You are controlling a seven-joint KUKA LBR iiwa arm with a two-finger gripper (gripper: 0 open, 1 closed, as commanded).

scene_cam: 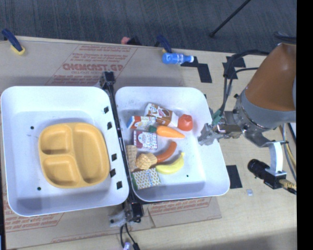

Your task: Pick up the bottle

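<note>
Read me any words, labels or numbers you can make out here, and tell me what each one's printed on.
"CHEMCAST GP": red print on the cardboard sheet under the bins.
Smaller red lines above and below it: too blurred to read.
Red print on the cardboard's front edge: too blurred to read.
Food packets in the right bin: printed labels, too small to read.
Blue bottle behind the bins: no legible label.

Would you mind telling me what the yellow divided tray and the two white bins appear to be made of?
The yellow divided tray looks like moulded plastic with a matte finish: uniform colour, rounded compartment edges, soft highlights only. The two white bins, left and right, also look like thin formed plastic, smooth and slightly glossy, judging by their rounded corners and even sheen. Painted metal cannot be ruled out from this view.
</note>
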